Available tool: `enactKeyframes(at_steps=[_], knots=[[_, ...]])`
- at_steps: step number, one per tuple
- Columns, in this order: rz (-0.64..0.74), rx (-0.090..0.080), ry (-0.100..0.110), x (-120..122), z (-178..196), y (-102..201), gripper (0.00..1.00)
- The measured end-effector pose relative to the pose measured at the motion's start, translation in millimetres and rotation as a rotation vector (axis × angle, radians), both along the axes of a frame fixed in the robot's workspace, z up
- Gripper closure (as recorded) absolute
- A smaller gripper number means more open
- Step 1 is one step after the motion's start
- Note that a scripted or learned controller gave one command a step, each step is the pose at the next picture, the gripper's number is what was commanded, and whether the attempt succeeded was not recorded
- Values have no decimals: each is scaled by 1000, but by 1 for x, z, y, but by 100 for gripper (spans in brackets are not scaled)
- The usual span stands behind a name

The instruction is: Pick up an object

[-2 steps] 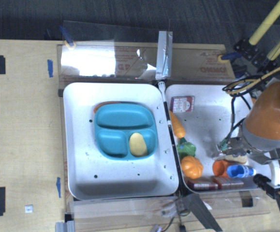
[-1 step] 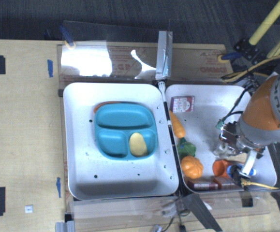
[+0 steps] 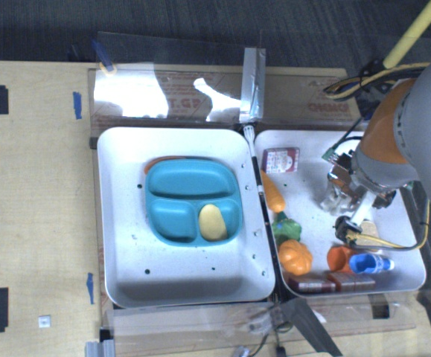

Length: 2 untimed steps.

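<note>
- Worktop of pale wood carries two white bins side by side; I reach in from the right, my grey arm with its orange band above the wrist.
- My jaws hang over the bare floor of the right bin, in its middle part; whether they are released or clenched I cannot tell, and nothing shows between them.
- Objects in the right bin lie mostly along its left and lower edges: a small pink-and-white packet near the top, an orange carrot by the left wall, a green piece just below it, and an orange fruit under that.
- Along the lower edge sits a dark red bar, with an orange cup and a blue bottle near the right corner.
- Left bin holds a blue divided tray, and a yellow lemon rests in the tray's lower right compartment.
- Clear sheeting lies behind the bins.
</note>
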<state>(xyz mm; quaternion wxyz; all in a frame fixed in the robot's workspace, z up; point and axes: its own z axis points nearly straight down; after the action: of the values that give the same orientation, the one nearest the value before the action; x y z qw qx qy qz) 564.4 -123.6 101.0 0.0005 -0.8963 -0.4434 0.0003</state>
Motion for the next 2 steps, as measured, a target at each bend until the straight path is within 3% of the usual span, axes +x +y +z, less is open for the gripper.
enactKeyframes(at_steps=[1, 2], knots=[[53, -4, -12, -41, 137, -56, 100], [293, 2, 2, -85, 128, 24, 100]])
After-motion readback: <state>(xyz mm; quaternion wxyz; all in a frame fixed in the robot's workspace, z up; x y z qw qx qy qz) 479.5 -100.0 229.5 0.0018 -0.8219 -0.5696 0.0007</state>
